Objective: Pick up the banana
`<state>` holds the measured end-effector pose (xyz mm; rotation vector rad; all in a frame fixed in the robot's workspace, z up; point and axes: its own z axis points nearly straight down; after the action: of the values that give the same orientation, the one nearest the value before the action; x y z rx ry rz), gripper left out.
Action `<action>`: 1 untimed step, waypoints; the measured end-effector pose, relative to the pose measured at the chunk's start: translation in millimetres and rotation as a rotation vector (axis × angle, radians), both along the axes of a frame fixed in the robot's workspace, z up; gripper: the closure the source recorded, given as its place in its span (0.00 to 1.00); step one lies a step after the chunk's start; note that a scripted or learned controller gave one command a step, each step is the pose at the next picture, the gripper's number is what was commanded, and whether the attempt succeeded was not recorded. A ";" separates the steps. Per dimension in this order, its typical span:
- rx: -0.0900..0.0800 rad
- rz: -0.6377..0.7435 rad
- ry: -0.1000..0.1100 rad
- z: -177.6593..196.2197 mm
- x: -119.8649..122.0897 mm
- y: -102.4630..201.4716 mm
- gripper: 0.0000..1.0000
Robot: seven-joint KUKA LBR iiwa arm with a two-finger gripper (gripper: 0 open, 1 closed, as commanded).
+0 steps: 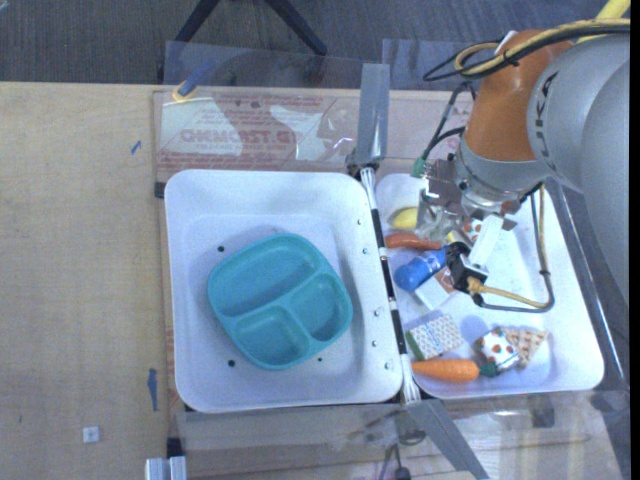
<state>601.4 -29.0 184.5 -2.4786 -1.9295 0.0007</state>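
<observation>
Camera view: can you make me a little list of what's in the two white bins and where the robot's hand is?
left bin: teal divided plate
right bin: yellow banana near the far left corner, blue toy, two orange carrots, pizza slice toy
gripper: low over the right bin's far end, just right of the banana
banana held: no, it lies in the bin

I see a teal three-compartment plastic plate (280,300) in the left white bin (190,268). The right white bin (580,358) holds an orange toy carrot (446,370), a blue toy (415,271) and a pizza-slice toy (510,346).
</observation>
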 end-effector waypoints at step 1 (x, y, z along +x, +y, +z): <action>0.001 0.071 0.003 -0.3 -15.8 54.7 1.00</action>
<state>585.6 25.7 184.2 -2.4066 -2.0143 0.0042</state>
